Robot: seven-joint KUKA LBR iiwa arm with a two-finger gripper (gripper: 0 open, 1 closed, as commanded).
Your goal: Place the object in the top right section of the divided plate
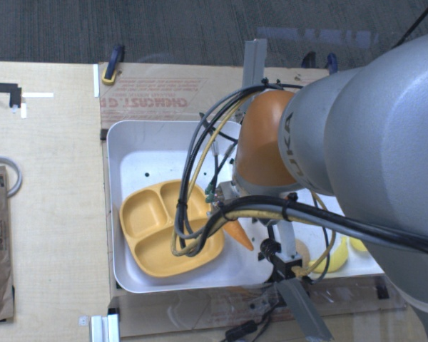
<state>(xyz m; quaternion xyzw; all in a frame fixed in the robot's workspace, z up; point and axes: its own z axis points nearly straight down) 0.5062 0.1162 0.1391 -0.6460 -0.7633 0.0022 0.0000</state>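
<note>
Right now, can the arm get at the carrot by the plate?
Probably yes: the carrot lies beside the yellow divided plate, right under the arm's wrist, with only cables crossing nearby.

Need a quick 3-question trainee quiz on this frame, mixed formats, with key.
1. True or false: the yellow divided plate lies inside a white bin.
2. What lies just right of the plate, partly under the arm's cables? A) carrot B) spoon C) cup
3. Fill in: the yellow thing past the carrot, low near the arm, looks like a ____.

Key: 1 true; 2 A; 3 banana. The end effector is hidden behind the wrist and cables, so nothing about a grasp can be judged.
</note>
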